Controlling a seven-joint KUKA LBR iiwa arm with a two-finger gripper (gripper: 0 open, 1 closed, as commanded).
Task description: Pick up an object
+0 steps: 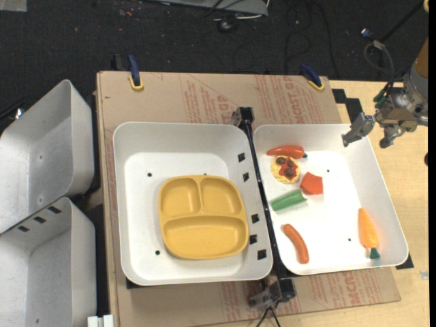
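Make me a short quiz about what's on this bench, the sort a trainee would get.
1. True or false: the yellow divided plate lies in the same bin as the toy foods.
2. Which lies nearest the orange carrot?
A. red chili
B. sausage
C. small pizza
3. Fill in: the gripper hangs beside the right bin's ____ corner, the one away from the camera.

Key
1. False: the plate lies alone in the left bin; the foods are in the right bin.
2. B
3. far right, outside the rim, holding nothing.
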